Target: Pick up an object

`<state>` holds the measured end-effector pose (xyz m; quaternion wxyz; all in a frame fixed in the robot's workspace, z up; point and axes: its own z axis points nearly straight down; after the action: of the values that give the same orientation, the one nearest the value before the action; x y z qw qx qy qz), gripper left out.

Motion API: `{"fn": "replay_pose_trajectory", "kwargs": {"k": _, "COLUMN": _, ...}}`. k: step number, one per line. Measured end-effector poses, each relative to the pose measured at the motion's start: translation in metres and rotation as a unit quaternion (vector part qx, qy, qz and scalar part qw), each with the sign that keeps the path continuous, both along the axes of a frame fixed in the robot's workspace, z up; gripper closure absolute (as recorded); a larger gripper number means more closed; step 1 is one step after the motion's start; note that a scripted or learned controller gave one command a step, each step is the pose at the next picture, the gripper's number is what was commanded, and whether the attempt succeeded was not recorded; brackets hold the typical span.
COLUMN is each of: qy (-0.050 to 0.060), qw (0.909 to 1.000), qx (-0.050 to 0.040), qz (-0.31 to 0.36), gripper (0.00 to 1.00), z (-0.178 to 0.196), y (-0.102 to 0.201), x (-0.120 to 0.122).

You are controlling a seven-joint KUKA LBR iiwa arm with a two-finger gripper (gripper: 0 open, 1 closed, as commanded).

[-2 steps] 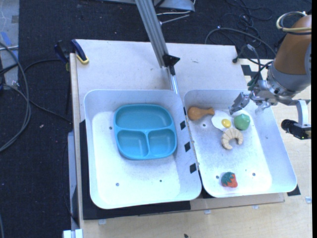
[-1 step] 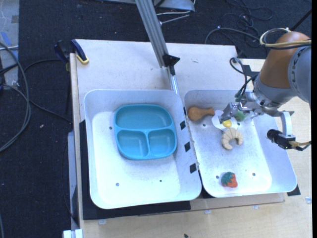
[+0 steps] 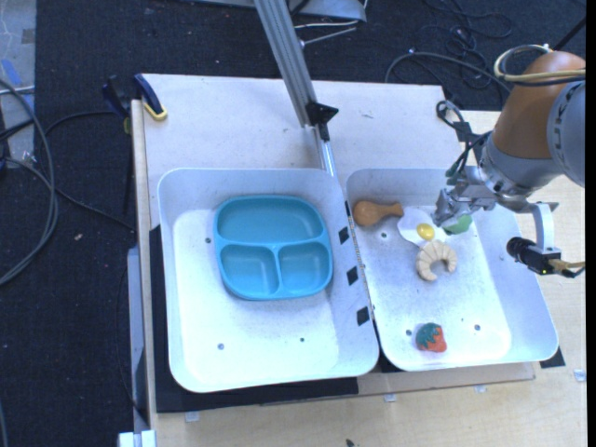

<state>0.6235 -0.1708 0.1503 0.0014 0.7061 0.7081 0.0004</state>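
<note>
Even overhead light falls bright on the two white bins [image 3: 279,361], nearly washing them out; shadows beneath them stay faint, the surrounding floor dark, details slightly soft.

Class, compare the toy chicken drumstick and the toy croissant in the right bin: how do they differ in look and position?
The drumstick is brown with a bulbous end and narrow handle; the croissant is pale cream and curved. The drumstick lies near the bin's far left corner; the croissant sits nearer the middle, just below the fried egg. Both are toy foods lying flat in the right bin.

Blue tray [image 3: 274,248] glossy plastic; bins [image 3: 270,343] matt white; bench [image 3: 233,119] pale wood.
</note>
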Motion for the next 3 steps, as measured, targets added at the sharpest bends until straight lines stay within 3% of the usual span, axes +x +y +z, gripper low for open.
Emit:
{"fn": "replay_pose_trajectory", "kwargs": {"k": 2, "qy": -0.002, "qw": 1.0, "qx": -0.0002, "qz": 0.001, "gripper": 1.0, "z": 0.114, "y": 0.014, "x": 0.007}}
{"fn": "replay_pose_trajectory", "kwargs": {"k": 3, "qy": -0.001, "qw": 1.0, "qx": 0.0002, "qz": 0.0, "gripper": 1.0, "z": 0.132, "y": 0.014, "x": 0.008}}
